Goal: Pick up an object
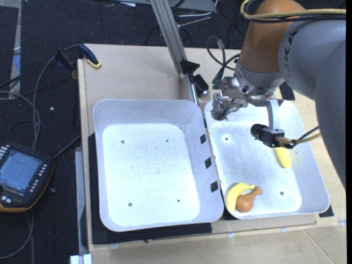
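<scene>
The hand [221, 108] hangs at the far corner of the right bin [308, 199] on the table [137, 73]; how far it is open I cannot tell, and nothing shows in its grip. Candidates lie nearer the camera than the hand: a yellow piece [282, 158] off to its arm side, and a banana [236, 192] touching an orange drumstick-shaped toy [247, 200] (awkward as a pair). Best, I judge, to take the lone yellow piece, centring over it and closing across its narrow width.
</scene>
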{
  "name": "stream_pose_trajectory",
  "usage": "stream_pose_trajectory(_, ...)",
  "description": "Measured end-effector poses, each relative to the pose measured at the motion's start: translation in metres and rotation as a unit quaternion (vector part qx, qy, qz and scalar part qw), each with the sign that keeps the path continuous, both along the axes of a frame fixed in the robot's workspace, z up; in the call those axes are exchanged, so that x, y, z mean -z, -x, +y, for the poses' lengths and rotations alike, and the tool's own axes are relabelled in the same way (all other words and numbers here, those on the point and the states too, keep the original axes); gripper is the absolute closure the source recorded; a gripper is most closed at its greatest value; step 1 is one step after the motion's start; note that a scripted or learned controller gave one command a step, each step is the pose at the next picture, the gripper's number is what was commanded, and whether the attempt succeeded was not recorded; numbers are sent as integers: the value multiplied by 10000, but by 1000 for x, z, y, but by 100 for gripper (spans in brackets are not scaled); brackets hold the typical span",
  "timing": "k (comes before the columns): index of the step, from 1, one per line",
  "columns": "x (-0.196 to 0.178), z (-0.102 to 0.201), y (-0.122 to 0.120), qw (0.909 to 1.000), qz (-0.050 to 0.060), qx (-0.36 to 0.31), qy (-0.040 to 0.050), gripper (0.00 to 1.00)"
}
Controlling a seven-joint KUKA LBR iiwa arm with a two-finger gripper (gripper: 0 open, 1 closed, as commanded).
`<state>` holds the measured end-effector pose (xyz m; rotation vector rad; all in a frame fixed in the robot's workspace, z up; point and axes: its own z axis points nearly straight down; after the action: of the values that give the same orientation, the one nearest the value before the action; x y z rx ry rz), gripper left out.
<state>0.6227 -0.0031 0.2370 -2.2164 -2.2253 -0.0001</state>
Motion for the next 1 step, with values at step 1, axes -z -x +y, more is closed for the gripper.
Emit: stream_pose_trajectory(1,-4,45,-19,10000,-5,0,-1,100)
